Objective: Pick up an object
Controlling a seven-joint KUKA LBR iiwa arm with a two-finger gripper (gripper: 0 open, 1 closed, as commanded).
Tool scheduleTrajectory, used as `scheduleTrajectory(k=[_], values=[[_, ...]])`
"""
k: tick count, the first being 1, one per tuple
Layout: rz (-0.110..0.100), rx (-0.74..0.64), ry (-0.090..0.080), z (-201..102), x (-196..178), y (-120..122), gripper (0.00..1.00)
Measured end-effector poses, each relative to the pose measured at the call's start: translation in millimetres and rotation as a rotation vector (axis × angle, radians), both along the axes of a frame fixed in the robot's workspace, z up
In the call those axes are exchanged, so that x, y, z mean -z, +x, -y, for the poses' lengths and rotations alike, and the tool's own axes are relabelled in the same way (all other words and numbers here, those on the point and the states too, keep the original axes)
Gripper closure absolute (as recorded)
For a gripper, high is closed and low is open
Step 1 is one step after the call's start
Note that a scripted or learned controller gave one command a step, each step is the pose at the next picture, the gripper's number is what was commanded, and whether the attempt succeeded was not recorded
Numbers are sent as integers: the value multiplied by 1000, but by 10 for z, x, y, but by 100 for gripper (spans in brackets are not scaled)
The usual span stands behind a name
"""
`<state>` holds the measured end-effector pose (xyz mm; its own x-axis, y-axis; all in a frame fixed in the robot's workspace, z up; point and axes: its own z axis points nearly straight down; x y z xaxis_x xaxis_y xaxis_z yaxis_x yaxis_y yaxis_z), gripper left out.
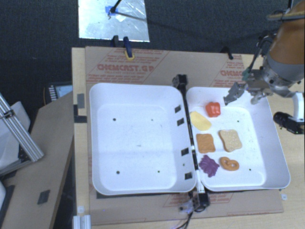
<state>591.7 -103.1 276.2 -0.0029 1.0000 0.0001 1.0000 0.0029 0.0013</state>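
Observation:
The right bin (267, 142) holds several toy foods: a red pepper-like piece (213, 109), a yellow piece (200, 121), an orange-brown square (206, 142), a tan bread slice (230, 140), a purple cluster (208, 165) and a small pretzel (229, 164). My gripper (246, 93) hangs above the bin's far edge, up and to the right of the red piece. Its two fingers stand apart, open, with nothing between them.
The left bin (138, 137) lies beside the right one, with black clips (183, 123) along the shared wall. A cardboard sheet (143, 63) lies under both bins. A shiny foil square (113, 12) sits at the far back. An aluminium rail (16, 128) stands at the left.

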Motion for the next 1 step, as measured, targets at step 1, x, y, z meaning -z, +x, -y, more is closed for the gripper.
scheduleTrajectory(k=[1], values=[[3, -2, 0, -1, -110, 8, 100]])
